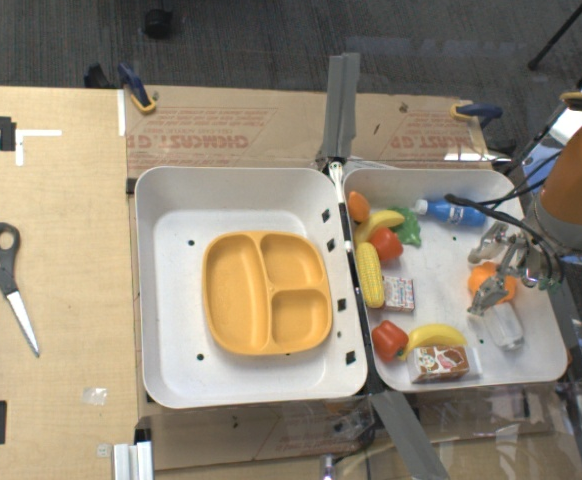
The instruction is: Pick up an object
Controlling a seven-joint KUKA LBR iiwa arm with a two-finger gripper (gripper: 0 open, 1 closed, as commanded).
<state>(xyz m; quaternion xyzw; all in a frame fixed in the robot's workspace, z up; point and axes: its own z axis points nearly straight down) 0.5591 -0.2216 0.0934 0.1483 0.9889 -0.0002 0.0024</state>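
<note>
Gripper [493, 286] is hovering in the right white bin [531, 368], near its right wall, fingers closing around a small round orange toy fruit [491, 285]. It is looking light, rigid, smooth plastic, likely slippery; best gripped across the middle. Cardboard behind the bins is showing mirrored red lettering, unreadable.
</note>
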